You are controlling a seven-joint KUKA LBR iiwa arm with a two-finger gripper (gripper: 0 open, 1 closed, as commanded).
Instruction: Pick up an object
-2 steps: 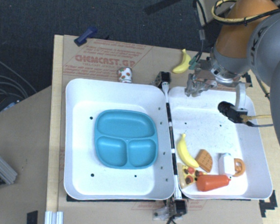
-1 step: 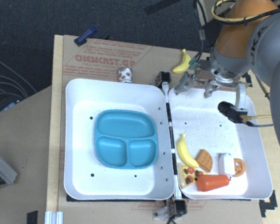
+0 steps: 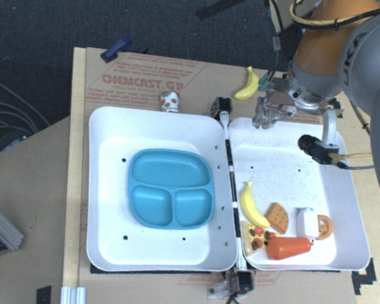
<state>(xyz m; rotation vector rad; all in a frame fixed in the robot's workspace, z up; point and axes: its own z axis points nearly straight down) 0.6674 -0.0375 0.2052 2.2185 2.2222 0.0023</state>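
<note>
Grey two-finger gripper [image 3: 266, 115], finger state indiscernible, hangs over the right shallow white bin's [image 3: 346, 196] 12 o'clock rim, yellow plastic banana [image 3: 252, 207] lying at the bin's 7 o'clock.

This is a robotics lab: an industrial arm [image 3: 361, 44] over a brown-paper-covered bench [image 3: 150, 77], two white bins [image 3: 105, 126] clamped together, toy food [image 3: 283, 224], loose cables [image 3: 7, 107] on dark carpet.

A single fixed camera looks down at a slant on the counter [image 3: 150, 77], both white bins [image 3: 101, 173] fully in frame
</note>
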